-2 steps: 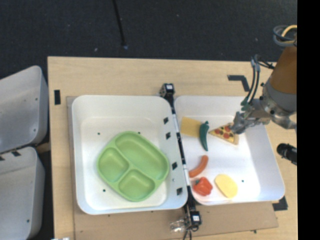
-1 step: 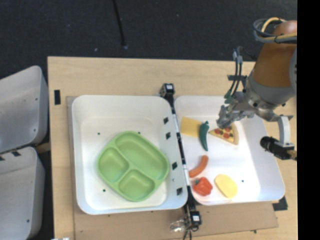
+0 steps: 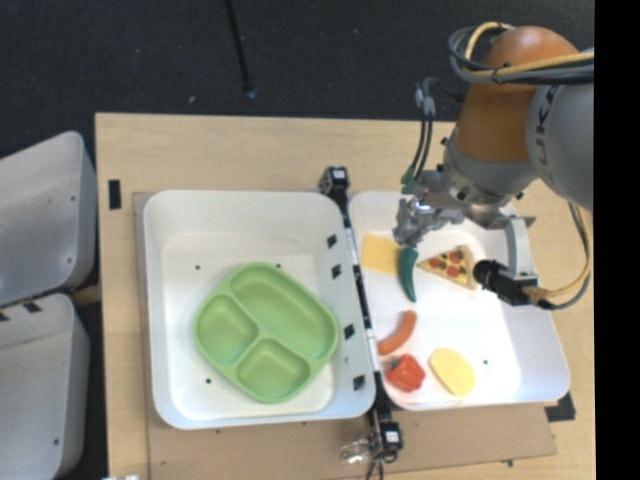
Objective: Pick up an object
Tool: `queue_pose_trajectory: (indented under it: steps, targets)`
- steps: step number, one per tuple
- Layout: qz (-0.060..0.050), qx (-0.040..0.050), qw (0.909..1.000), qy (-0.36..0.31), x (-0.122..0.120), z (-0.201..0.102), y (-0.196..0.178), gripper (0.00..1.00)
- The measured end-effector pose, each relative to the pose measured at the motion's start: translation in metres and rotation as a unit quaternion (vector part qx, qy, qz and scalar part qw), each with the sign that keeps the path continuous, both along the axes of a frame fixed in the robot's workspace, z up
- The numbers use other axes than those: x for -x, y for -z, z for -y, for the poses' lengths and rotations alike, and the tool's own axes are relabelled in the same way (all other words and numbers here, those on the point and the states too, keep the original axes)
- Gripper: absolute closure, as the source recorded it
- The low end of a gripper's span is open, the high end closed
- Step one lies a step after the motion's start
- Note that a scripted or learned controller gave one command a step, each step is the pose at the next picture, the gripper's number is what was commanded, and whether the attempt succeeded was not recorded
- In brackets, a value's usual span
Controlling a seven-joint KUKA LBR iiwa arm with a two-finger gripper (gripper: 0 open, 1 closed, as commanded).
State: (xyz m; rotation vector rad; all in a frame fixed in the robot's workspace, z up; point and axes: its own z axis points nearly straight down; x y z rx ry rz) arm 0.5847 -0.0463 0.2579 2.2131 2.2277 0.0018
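Observation:
The right bin [image 3: 520,358] holds several toy foods. A yellow cheese wedge [image 3: 378,254] lies at its left. Beside the wedge are a green chili [image 3: 408,273] and a pizza slice [image 3: 450,264]. Nearer the front lie an orange-red sausage [image 3: 397,332], a red pepper [image 3: 405,371] and a yellow oval piece [image 3: 453,371]. My gripper [image 3: 411,226] hangs over the far left part of this bin. It is directly above the top end of the green chili and seems to meet it. The wrist hides whether the chili is gripped.
The left bin [image 3: 180,238] holds a green divided plate [image 3: 265,330]. A black clip [image 3: 334,180] sits at the far end of the wall between the bins. A black cable end [image 3: 500,278] hangs just right of the pizza slice. Bare wooden bench [image 3: 250,153] surrounds the bins.

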Motion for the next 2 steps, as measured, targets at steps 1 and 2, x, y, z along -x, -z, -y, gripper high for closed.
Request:
queue_pose_trajectory:
  steps: [1,2]
  targets:
    - [0.001,0.0001,1.0000,0.000,-0.034,-0.052,0.006,1.00]
    - [0.000,0.0003,1.0000,0.001,-0.060,-0.101,0.020,1.00]
